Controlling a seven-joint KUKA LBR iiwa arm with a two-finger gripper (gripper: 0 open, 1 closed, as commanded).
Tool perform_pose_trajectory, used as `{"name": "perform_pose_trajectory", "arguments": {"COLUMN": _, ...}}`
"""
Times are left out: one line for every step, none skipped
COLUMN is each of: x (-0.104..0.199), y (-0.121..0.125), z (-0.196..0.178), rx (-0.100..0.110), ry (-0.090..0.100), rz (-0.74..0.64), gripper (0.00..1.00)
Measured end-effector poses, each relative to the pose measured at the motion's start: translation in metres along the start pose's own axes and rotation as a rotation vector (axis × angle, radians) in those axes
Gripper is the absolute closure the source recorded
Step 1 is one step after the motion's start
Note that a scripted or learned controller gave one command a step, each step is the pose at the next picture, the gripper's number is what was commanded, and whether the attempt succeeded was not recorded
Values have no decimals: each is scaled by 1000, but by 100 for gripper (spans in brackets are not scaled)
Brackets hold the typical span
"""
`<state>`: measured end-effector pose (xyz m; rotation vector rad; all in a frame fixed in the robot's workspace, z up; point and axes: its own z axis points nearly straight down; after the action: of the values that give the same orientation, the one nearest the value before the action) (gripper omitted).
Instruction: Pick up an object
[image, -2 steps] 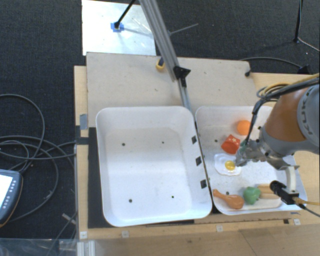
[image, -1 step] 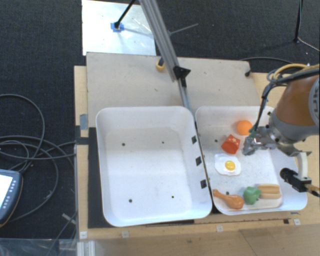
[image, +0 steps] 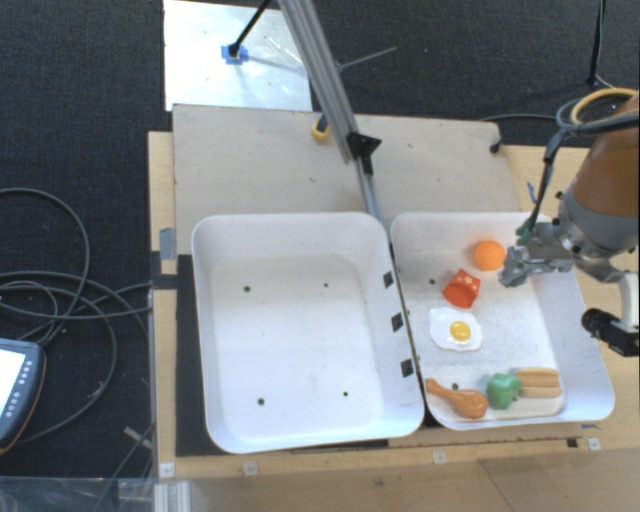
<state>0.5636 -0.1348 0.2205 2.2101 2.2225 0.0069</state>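
Note:
The right bin (image: 425, 232) holds several toy foods. An orange ball (image: 489, 255) lies near its back. Just below the ball sits a red block (image: 461, 289), then a fried egg (image: 456, 331). Along the front wall lie a chicken drumstick (image: 459, 397), a green vegetable (image: 503, 389) and a hot dog bun (image: 538, 382). My gripper (image: 522, 265) hangs over the right bin, just right of the orange ball and a little above the bin floor. I see nothing held in it.
The left bin (image: 290, 320) stands beside the right one, sharing a middle wall with black clips. A slanted metal pole (image: 335, 90) crosses the bench behind the bins. Cables lie on the floor at the left.

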Motion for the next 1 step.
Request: {"name": "perform_pose_trajectory", "arguments": {"x": 0, "y": 0, "z": 18, "rx": 8, "ry": 2, "rz": 2, "gripper": 100}}
